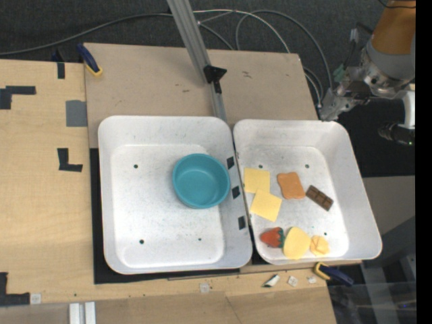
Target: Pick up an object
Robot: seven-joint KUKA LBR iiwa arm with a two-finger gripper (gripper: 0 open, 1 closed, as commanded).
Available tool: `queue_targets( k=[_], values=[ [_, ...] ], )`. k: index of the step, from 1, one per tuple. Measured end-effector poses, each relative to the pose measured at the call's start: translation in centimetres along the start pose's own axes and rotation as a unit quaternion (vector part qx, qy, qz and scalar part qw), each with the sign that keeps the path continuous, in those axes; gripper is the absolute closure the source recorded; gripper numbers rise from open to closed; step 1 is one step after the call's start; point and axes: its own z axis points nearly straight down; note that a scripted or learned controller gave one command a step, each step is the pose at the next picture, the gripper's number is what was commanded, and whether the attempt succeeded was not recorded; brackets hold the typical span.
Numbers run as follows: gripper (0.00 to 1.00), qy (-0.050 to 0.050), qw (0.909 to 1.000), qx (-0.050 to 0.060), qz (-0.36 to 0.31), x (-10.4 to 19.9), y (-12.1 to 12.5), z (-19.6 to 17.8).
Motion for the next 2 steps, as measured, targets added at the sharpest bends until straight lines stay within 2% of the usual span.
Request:
queue_targets(
  k=[2],
  values=[
    [1.00,0.001,1.0000,0.000,-0.003,11.5,-1.8,2.2]
  ],
)
